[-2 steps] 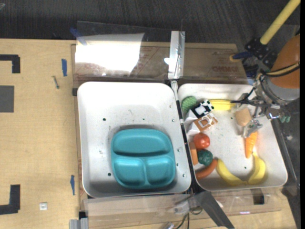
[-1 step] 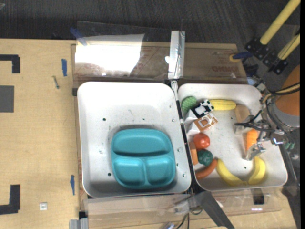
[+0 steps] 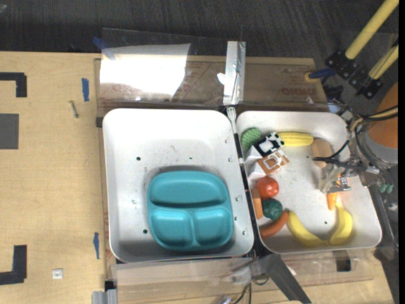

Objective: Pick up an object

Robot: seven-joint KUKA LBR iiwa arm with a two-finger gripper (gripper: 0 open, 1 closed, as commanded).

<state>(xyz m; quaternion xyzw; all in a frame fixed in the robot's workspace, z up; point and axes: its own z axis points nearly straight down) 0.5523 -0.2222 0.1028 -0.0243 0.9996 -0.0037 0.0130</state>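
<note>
A: Overhead view first. Where is the pincer [image 3: 338, 183]?

B: Low in the right bin [image 3: 316, 122], toward its right side, hanging off the grey arm [image 3: 380, 138] that comes in from the right. The tip is a tangle of cables and metal from this angle; whether it is wide or narrow I cannot tell.

A: And what is there to pick?

B: All of it lies in that right bin. A curved banana [image 3: 319, 230] lies along the near edge, just below the pincer. A second, straighter yellow piece [image 3: 294, 139] sits at the far side, beside a black-and-white toy [image 3: 269, 144] and a green item [image 3: 250, 134]. Near the left wall there is a tomato [image 3: 268, 186], a dark green piece [image 3: 273, 209] and a red pepper-like thing [image 3: 273, 227]. A small orange bit [image 3: 331, 200] sits right under the tip. The left bin [image 3: 126, 170] carries a teal divided tray [image 3: 190, 211].

A: So how should the grab go?

B: I'd judge the banana the closest fair target. Descend over its middle, span the narrow width and not the length, and stay off the bin wall. The left cluster is crowded; a grab there risks nudging neighbours.
</note>
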